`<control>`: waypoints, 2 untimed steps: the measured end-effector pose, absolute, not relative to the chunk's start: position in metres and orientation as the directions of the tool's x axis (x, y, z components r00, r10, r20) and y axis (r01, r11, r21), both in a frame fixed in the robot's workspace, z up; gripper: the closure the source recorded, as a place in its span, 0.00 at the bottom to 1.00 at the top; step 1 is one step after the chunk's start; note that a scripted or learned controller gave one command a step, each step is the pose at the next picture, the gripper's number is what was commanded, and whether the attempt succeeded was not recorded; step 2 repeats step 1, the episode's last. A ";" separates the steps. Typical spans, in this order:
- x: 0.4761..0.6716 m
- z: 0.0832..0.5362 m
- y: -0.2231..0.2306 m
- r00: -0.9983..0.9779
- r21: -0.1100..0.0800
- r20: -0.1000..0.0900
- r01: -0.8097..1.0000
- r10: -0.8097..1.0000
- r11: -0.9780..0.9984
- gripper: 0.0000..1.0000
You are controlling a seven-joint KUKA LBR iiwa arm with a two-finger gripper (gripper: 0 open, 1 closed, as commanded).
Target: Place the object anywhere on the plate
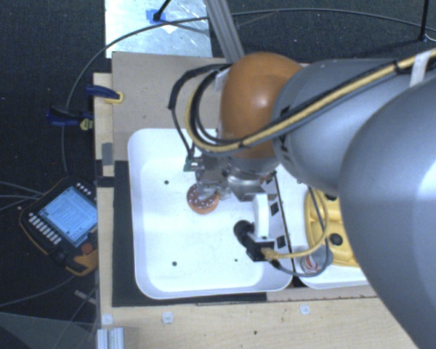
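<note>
Camera view caught my gripper (203,182) low over the left bin (149,209), near that bin's middle and a little toward its far edge. Whether it was spread or pressed together I could not tell, since my own wrist covered it from above. Directly under it lay a small round brownish object (203,201), resting on the bin's white floor and partly hidden by my tooling. My orange band (254,97) sat above the wrist, with black and yellow cables (196,122) looped beside it. A yellow plate (327,224) showed in the right bin (334,278), mostly behind my grey arm (378,158).
</note>
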State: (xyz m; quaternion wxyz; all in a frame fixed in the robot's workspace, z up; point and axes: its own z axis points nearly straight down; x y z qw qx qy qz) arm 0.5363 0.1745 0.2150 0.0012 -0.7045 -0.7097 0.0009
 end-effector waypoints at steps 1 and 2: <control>0.537 0.216 0.173 -0.004 -0.001 0.000 1.000 1.000 0.004 0.00; 0.537 0.216 0.173 -0.004 -0.001 0.000 1.000 1.000 0.004 0.00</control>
